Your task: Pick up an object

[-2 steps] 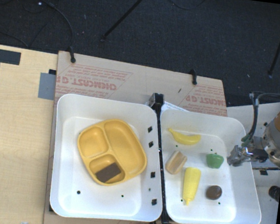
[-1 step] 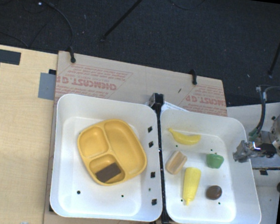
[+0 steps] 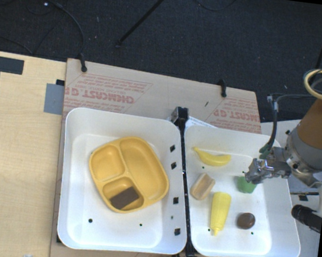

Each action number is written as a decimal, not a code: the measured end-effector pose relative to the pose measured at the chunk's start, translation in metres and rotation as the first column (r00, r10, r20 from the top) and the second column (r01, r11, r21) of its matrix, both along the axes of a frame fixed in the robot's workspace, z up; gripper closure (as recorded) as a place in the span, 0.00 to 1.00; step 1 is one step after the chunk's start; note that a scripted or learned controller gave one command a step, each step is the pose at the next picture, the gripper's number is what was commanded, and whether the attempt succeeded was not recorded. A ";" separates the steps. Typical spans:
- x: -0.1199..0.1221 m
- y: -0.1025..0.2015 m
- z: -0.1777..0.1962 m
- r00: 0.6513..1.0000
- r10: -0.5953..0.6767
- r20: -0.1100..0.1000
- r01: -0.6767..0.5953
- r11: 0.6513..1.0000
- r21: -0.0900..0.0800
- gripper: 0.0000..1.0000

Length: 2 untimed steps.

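1. The tabletop [image 3: 15,152] carries two shallow white bins side by side: the left bin [image 3: 73,202] and the right bin [image 3: 276,242].
2. The arm [image 3: 318,132] reaches in from the right over the right bin's far right corner.
3. A yellow divided tray [image 3: 144,164] lies in the left bin, with a small brown block [image 3: 124,197] in its near compartment.
4. In the right bin lie a yellow corn cob [image 3: 219,211], a banana [image 3: 211,157] farther back, a tan block [image 3: 203,186] between them, and a small brown ball [image 3: 246,220] to the right.
5. The hand [image 3: 255,175] sits directly over a small green object [image 3: 246,185]; whether it is open or gripping, I cannot tell.
6. That green piece looks like a light, stiff plastic toy, probably smooth; pinching across its middle seems safest.
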<state>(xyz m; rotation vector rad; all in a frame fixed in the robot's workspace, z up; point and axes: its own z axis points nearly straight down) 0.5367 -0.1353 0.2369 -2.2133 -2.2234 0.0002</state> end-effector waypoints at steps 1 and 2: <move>0.000 0.061 0.004 1.000 0.001 0.000 -0.001 1.000 0.001 1.00; 0.012 0.119 0.003 1.000 0.000 0.000 0.000 1.000 -0.001 1.00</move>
